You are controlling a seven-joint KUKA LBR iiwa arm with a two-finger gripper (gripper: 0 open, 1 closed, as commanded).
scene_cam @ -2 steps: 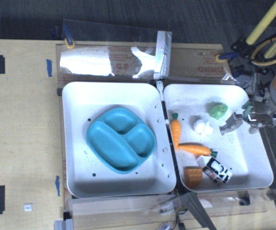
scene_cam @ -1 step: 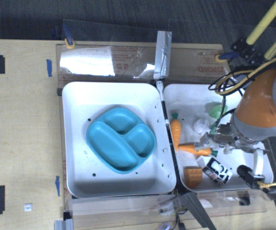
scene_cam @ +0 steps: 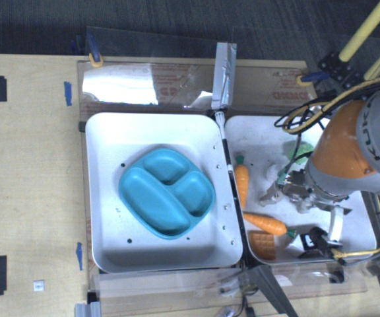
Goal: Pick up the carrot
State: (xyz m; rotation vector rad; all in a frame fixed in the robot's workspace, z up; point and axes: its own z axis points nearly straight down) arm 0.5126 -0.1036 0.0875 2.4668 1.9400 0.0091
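toward the lower right of the frame, the right bin [scene_cam: 269, 134] of smooth white plastic holds two carrots. one carrot [scene_cam: 264, 223] is a glossy orange cone lying almost level, thick end to the left, tip to the right by a green stub. the second carrot [scene_cam: 241, 185] stands along the bin's left wall, long axis up and down. a waffle-textured orange piece [scene_cam: 262, 244] lies below. the gripper [scene_cam: 292, 191] sits just right of them; its state i cannot tell. the left bin [scene_cam: 104, 134] carries a rounded blue divided plate [scene_cam: 166, 191].
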